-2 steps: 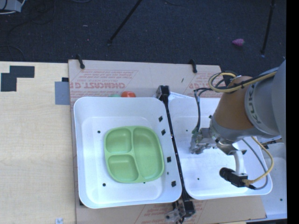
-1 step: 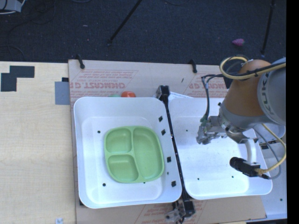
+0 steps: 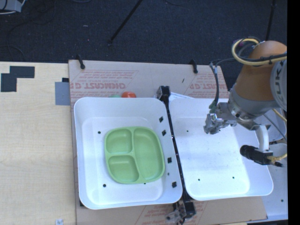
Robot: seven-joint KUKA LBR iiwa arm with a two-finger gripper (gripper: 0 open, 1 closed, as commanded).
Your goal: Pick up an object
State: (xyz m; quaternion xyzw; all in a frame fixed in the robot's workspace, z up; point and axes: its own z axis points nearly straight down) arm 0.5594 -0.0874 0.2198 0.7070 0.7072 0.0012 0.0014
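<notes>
A light green divided plate (image 3: 134, 154) with three compartments lies flat in the middle of the left white bin (image 3: 89, 125). My gripper (image 3: 212, 124) hangs over the upper middle of the right white bin (image 3: 234, 184), well to the right of the plate. The grey arm with its orange band (image 3: 260, 74) reaches in from the right above it. I see nothing held at the gripper.
A small red thing (image 3: 129, 95) and a bit of green (image 3: 115, 96) peek out behind the left bin's back rim. A black clamp strip (image 3: 171, 144) runs between the two bins. Both bins rest on cardboard (image 3: 140, 81).
</notes>
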